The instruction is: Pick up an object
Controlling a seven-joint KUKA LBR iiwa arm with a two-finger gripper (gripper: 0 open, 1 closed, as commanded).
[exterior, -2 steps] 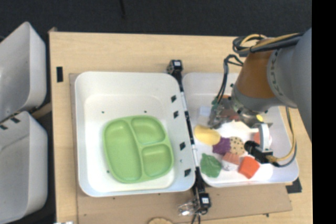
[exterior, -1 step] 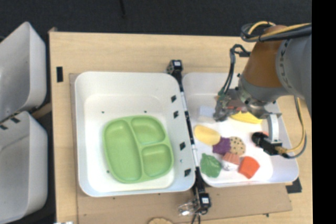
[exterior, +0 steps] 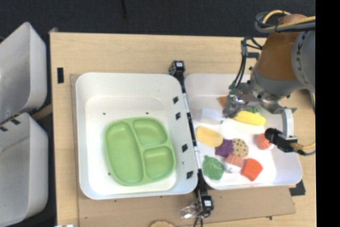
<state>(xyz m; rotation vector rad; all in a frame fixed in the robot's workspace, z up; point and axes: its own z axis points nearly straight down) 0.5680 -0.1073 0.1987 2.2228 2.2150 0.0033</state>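
Nearest the lens, a small metal clip [exterior: 194,211] sits on the worktop's [exterior: 64,130] front edge, and now to the action. The claw [exterior: 232,105] is down in the right bin [exterior: 289,170], and whether it's open or closed I cannot tell from here, nor whether it has anything. Just beside it lies a yellow banana-shaped toy [exterior: 249,118], looking like the nearest candidate. My read: it wants to come straight down over the toy's middle, square across its narrow width, clear of the bin wall. Further out, a yellow lump [exterior: 209,136], a purple piece [exterior: 225,146], a speckled cookie [exterior: 239,147], a green toy [exterior: 213,167] and an orange block [exterior: 252,168]. Over in the left bin [exterior: 90,98], a green divided plate [exterior: 139,150], its compartments bare.
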